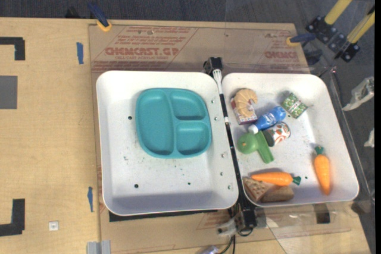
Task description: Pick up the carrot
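Note:
Two orange carrots lie in the right bin (333,98). One carrot (322,171) stands nearly upright along the bin's right side, green top pointing up-left. The other carrot (275,178) lies flat near the front edge, its green top to the right, resting just above a brown bread-like piece (268,191).
The right bin also holds a green pear-shaped toy (256,144), a blue bottle (269,118), a round white-and-red toy (278,133), a tan bread toy (243,104) and a small green box (294,104). A teal divided plate (174,122) sits in the left bin (113,146).

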Robot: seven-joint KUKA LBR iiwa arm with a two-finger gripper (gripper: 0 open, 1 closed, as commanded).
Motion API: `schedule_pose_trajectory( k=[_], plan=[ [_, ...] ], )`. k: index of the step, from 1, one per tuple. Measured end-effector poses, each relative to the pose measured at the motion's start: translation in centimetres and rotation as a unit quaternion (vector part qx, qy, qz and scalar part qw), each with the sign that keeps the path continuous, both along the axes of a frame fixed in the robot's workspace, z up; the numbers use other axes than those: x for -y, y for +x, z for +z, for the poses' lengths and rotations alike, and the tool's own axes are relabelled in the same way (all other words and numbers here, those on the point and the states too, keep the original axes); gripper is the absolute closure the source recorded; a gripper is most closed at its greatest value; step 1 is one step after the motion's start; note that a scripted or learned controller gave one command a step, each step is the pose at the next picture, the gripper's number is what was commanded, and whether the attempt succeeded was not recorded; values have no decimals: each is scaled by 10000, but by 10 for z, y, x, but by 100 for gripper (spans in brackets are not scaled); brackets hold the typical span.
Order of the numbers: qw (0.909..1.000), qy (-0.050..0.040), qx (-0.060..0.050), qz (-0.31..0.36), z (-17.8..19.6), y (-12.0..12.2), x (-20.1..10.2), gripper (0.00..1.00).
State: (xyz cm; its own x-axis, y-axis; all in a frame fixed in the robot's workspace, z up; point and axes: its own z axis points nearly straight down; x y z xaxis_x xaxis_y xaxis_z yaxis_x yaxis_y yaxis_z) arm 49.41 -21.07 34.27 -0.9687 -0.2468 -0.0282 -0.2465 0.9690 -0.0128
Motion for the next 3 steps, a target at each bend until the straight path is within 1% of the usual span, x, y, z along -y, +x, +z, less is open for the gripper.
schedule_pose_trajectory(
  k=[1, 2, 3],
  plan=[
    [9660, -32, -102, 2584, 27, -1, 13, 0],
    [9664, -50, -49, 2568, 40, 2, 12, 100],
    [9664, -45, -53, 2570, 39, 2, 12, 0]
  ],
)
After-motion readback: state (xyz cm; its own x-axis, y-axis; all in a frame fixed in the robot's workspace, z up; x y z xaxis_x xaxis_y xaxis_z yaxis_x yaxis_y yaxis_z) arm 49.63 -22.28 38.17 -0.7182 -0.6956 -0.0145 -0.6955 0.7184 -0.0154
